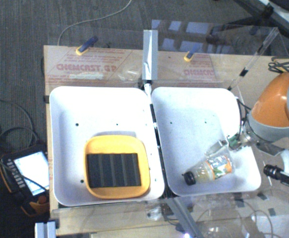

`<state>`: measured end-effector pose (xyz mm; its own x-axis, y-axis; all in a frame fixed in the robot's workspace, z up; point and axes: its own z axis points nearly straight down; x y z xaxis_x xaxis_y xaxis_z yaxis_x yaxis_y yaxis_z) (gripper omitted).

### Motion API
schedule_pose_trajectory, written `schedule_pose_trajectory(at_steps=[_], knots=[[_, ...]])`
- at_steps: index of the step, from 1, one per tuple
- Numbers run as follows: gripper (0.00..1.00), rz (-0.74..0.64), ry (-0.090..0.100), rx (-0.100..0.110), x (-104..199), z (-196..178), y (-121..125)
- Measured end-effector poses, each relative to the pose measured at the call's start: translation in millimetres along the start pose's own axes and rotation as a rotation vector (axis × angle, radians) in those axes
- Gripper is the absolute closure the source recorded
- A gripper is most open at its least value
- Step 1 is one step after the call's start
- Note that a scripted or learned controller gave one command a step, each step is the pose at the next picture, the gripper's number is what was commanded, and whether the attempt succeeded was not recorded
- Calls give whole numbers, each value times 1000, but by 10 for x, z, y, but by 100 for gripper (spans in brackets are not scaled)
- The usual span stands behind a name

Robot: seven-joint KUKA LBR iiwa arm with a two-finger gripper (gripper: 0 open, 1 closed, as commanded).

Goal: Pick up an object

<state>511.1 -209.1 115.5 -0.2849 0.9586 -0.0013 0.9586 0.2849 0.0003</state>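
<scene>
Two shallow white bins sit side by side on a bench: the left bin (65, 108) and the right bin (194, 108). Behind them, clamps (86, 45) pin clear sheeting. On the dark carpet at left lies a lit handheld screen (28, 168) with black cables (0, 133).

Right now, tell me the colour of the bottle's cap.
Black, seen in the camera view: the bottle lies on its side in the right bin.
</scene>
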Motion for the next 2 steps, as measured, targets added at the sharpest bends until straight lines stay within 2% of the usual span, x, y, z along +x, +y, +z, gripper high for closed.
schedule_pose_trajectory(at_steps=[1, 2], knots=[[0, -96, -7, -14, 13, 230, -216], [100, -98, -9, -19, 15, 118, -190]])
